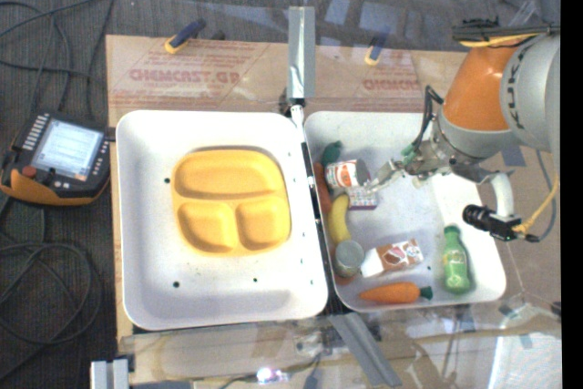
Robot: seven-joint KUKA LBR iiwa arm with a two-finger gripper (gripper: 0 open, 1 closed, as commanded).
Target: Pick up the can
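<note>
The end effector reaches into the right bin from the right, its tip low over the bin's upper middle area. How far it is open cannot be told, and nothing is clearly seen held in it. Its tip sits just beside a small red and white package, close enough that contact cannot be ruled out or confirmed.

The can stands upright near the left wall of the right bin, in its lower half, apart from the end effector. A banana lies just above the can, between it and the red and white package. A carton lies tilted just to the can's right, touching or nearly touching it. A carrot rests along the bin's lower edge below the carton. A green bottle lies in the lower right corner, well apart from the can.

The left bin holds a yellow divided tray. An orange handheld controller sits on the floor left of the tabletop
</note>
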